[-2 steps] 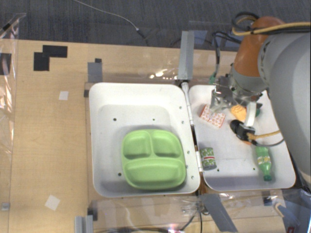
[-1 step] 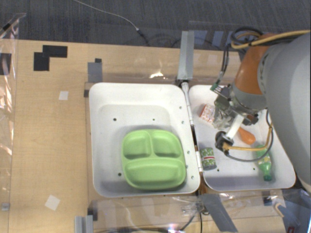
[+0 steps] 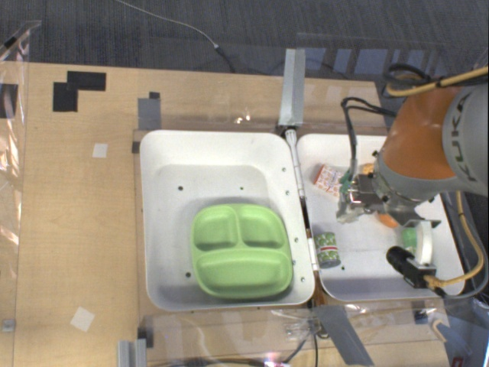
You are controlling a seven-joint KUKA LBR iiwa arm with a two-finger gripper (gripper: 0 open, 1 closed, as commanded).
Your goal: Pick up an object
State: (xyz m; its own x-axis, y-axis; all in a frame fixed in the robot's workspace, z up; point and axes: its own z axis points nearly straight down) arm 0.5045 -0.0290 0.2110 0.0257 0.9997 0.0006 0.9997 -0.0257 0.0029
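**End effector over the right bin, close to a small packet**

Your end effector (image 3: 352, 202) is above the right bin (image 3: 367, 277), over the left half of its floor. It hangs from the grey arm (image 3: 420, 140) with the orange band, which comes in from the right edge of the view. Looking down at this slant, you cannot tell whether the end effector is apart, together, or clamped on anything, because its tip is lost among the wrist hardware.

Three small things that you could pick lie in this same bin. A red-and-white patterned packet (image 3: 328, 178) lies flat just beside the end effector, up and to the left of it and nearer the bin's far wall. A small green-and-white can (image 3: 327, 248) stands below the end effector, close to the bin's left wall and clear of the packet. An orange object (image 3: 388, 221) peeks out just to the right of the end effector. The arm covers most of it, so you cannot tell its shape.

The left bin (image 3: 176, 159) sits side by side with the right one, and their inner rims touch. A light green divided plate (image 3: 241, 251) lies flat in it, towards the near right corner. The plate has two small compartments at the back and one long compartment in front.

Both bins rest on a pale wooden worktop (image 3: 76, 228).
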